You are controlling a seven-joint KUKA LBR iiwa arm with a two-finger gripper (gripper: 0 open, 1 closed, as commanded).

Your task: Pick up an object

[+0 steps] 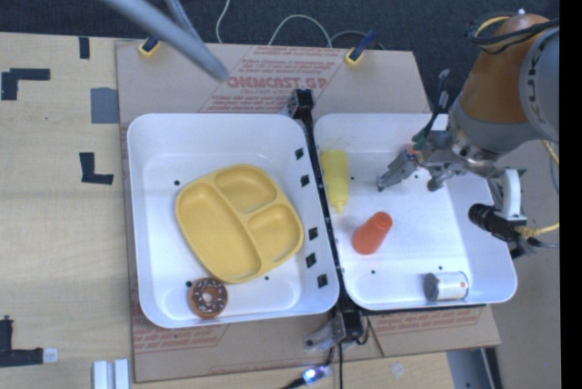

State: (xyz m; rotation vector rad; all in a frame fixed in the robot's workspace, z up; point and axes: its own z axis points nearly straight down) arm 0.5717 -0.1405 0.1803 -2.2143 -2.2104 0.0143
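Note:
My gripper (416, 175) hangs over the right bin (473, 287), near its middle and toward the far side, with its two fingers spread open and nothing between them. An orange cup-like object (372, 233) lies on its side below and left of the fingers. A yellow corn-like piece (335, 176) lies along the bin's left wall. A small grey and white can (445, 286) rests on its side near the bin's front edge.
The left bin (145, 196) holds a yellow divided plate (238, 220) and a chocolate donut (207, 297) near its front. A black divider (312, 196) runs between the bins. The grey arm with its orange band (505, 78) comes in from the right.

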